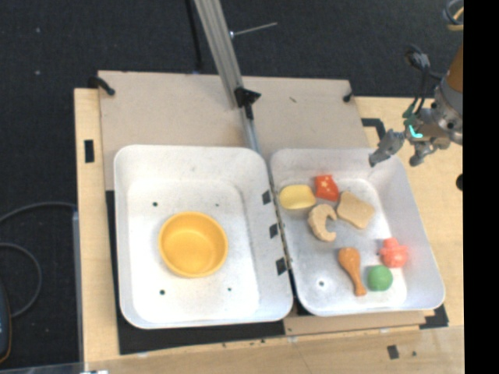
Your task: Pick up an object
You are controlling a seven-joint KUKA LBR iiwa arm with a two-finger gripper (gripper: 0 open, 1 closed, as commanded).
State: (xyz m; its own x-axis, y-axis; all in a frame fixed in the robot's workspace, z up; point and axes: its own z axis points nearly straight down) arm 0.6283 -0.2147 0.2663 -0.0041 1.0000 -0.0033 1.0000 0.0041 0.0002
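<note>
My gripper [401, 150] hangs over the far right corner of the right bin [417, 232], its two fingers spread open with nothing between them. Below it in that bin lie several toy foods: a yellow lemon-like piece [296, 197], a red wedge [326, 187], a tan bread slice [355, 209], a bitten beige cookie shape [321, 223], an orange drumstick [352, 269], a green ball [380, 278] and a pink-red piece [393, 252]. The closest of them, the red wedge and the bread slice, lie to the gripper's left and nearer the camera.
The left bin [140, 185] holds a yellow bowl [193, 244]. A slanted metal post [222, 45] rises from the back between the bins. The bench's cardboard backing [179, 107] lies behind both bins.
</note>
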